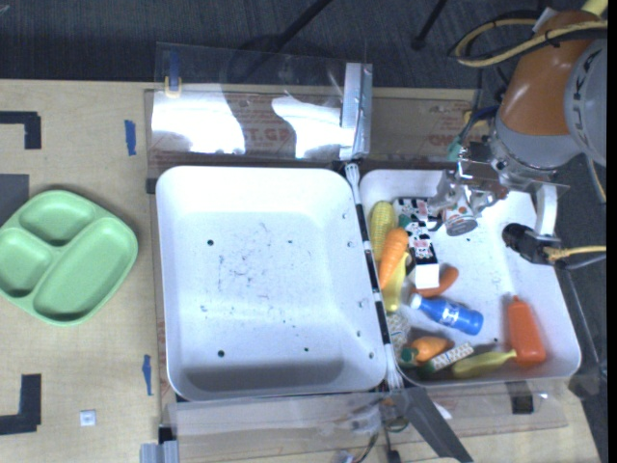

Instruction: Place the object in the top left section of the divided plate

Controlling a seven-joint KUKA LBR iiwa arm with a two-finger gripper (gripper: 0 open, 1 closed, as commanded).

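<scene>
The green divided plate [123,231] lies on the wooden bench at the far left, outside both bins, with nothing in its three sections. My gripper [461,212] hangs over the far part of the right bin [564,287], below the orange wrist band. Just left of it lie a yellow corn cob [383,222] and a black-and-white patterned item [417,231]. An orange carrot [393,257] lies below the corn. I see nothing held in the gripper.
The right bin also holds a white block [425,277], a blue bottle [451,315], an orange bottle [523,329], a banana [482,360] and a small carrot [425,347]. The left bin [260,268] sits between the plate and the arm. A clear plastic panel [260,104] stands behind it.
</scene>
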